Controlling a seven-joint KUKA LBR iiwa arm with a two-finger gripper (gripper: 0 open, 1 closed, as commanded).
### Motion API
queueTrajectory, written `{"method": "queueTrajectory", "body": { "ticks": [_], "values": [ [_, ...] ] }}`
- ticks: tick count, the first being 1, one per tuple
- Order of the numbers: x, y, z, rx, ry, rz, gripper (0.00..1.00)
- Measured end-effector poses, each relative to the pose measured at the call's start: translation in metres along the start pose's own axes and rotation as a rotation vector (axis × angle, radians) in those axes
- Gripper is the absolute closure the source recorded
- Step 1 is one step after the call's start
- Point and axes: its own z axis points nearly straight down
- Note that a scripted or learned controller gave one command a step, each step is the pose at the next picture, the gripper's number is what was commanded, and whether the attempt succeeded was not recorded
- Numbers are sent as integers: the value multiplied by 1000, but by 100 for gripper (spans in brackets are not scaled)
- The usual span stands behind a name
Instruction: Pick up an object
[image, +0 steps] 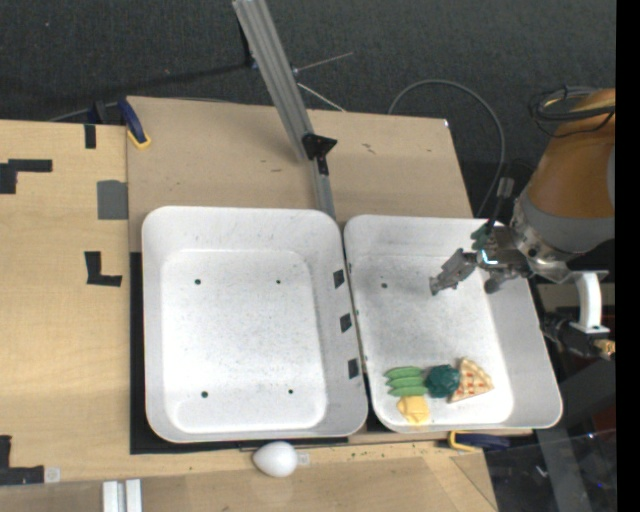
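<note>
- A pale wooden worktop (230, 150) stands on dark carpet (120, 45); black tape marks (95, 268) sit on its left part, well away from the jaws.
- Two shallow white bins lie side by side: the left bin (240, 320) far from the jaws, the right bin (445, 320) beneath them.
- The gripper (447, 277) hangs over the right bin's upper half, its jaws spread apart with nothing between them.
- Below the jaws, near the bin's lower edge, a cluster lies touching: green pea pods (405, 378), a yellow piece (413, 407), a dark green lump (442, 380), a pizza slice (470, 381).
- A white egg (275, 459) rests on the worktop, outside the bins.
- A grey metal pole (280, 75) slants across above the bins.
</note>
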Motion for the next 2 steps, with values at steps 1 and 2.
{"method": "queueTrajectory", "body": {
  "ticks": [1, 2],
  "values": [
    [0, 1, -2, -5, -1, -2, 0],
    [-6, 5, 45, 0, -1, 0, 0]
  ]
}}
